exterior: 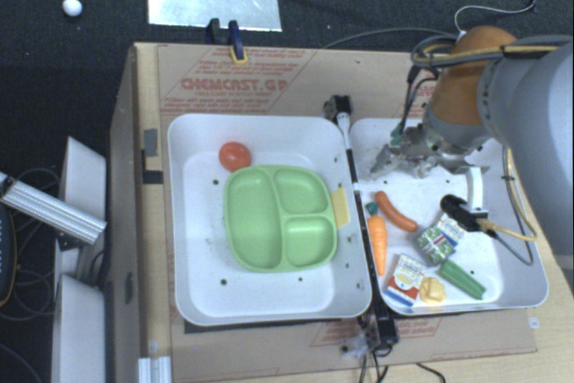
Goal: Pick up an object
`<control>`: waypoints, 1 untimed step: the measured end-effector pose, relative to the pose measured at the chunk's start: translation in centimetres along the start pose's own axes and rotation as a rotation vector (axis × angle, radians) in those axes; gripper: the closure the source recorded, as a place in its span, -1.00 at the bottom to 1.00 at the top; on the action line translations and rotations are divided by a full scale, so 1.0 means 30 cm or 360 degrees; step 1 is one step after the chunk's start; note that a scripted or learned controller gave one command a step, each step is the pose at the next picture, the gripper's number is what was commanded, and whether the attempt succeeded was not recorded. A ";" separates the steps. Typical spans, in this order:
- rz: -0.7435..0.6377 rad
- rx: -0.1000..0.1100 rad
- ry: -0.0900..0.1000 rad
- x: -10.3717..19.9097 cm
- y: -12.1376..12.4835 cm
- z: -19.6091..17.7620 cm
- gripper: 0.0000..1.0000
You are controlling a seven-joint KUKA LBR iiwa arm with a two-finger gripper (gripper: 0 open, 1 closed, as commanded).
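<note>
1. Six small toy foods lie in the right bin (529,287), clustered from its middle toward its near edge: a sausage (395,211), a carrot (378,244) against the left wall, a green-and-white carton (439,241), a red-and-white carton (406,274), a yellow piece (432,290) and a green cucumber-like piece (461,278).
2. The left bin (193,193) carries a green divided plate (278,218) at its centre, a red tomato (235,156) toward its far-left corner, and a yellow piece wedged at the plate's right rim.
3. The gripper (408,159) hangs over the far-left part of the right bin, apart from the sausage; whether it is spread or closed cannot be made out, and nothing is seen in it.
4. The sausage looks the handiest pick: it lies alone, likely light, stiff plastic with a smooth, rounded skin that may slip. Pinching across its narrow middle seems best.
5. The cartons and pieces near the front edge touch one another, so a grasp there risks nudging neighbours.
</note>
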State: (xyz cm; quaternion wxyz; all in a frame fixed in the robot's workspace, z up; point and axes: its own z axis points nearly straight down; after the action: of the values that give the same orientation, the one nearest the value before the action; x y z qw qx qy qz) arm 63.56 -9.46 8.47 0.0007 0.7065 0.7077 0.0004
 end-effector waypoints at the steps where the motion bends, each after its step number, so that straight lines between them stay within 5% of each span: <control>1: -0.0004 -0.0002 0.0000 0.030 0.112 -0.001 -1.00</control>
State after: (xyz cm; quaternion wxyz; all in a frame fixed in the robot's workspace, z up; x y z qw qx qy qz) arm 66.93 -8.57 8.50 0.0012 0.7056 0.7086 0.0010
